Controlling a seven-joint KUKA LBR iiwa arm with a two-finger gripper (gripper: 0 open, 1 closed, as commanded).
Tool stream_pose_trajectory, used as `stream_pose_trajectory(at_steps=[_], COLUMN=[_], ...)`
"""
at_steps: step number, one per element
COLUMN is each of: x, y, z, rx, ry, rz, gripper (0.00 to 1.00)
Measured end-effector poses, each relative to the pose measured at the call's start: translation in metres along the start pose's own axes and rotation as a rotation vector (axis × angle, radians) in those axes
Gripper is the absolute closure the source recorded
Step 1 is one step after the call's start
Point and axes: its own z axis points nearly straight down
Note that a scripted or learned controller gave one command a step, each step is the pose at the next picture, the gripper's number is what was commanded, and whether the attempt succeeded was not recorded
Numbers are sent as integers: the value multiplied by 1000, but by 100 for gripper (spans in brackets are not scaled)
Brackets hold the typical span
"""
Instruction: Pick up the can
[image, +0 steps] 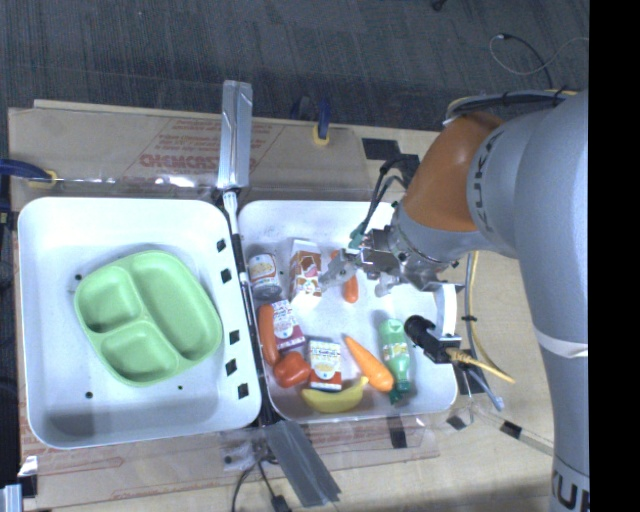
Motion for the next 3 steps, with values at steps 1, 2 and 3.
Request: stream_pose_trajectory(at_steps=[1,2,3], x=[28,47,15], y=[-1,70,-31], z=[80,80,80], rx=[-11,-10,-14], ry=[0,0,1], rz=[-188,37,-84], gripper=[0,0,0])
